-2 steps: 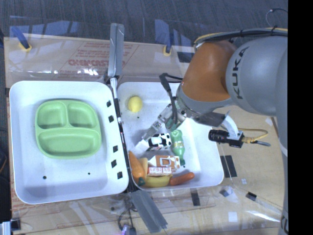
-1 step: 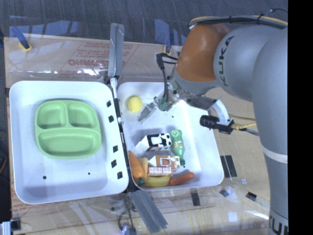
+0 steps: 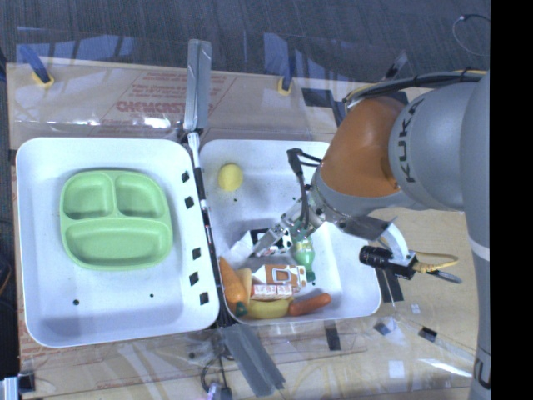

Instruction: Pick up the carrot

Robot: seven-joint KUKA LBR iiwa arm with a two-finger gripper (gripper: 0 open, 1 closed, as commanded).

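Note:
The carrot [image 3: 234, 283] is an orange tapered piece lying against the left wall of the right bin [image 3: 266, 158], near its front corner, with a green end toward the front. My gripper [image 3: 279, 237] hangs over the middle of the right bin, pointing down and left. It is a short way up and to the right of the carrot and is not touching it. A green bottle-like item [image 3: 303, 254] lies just below the wrist. No object shows between the gripper's tips.
A small carton [image 3: 279, 280], a yellow banana-like piece [image 3: 266, 309] and a red-orange sausage-shaped item [image 3: 310, 303] crowd the right bin's front beside the carrot. A lemon [image 3: 230, 176] sits at its back left. The left bin [image 3: 33, 223] holds a green divided plate [image 3: 117, 220].

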